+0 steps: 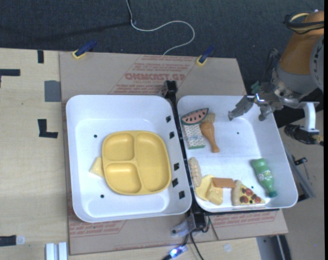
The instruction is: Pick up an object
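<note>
Over the right bin's [272,140] far corner, gripper [249,107] spread wide, holding nothing. Drumstick [210,134] down-left, lengthwise along the divider.

Two white bins [82,145] sit on tan cardboard [147,75] printed in red. The plate [136,162] is yellow. The bottle [264,176] is green, the watermelon slice [195,116] red with green rind, the drumstick [209,133] orange-brown.

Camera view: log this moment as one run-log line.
claw: open, over right bin's upper right, holding nothing | nearest: toy drumstick, watermelon slice | green bottle: lying lower right | left bin: yellow divided plate
</note>
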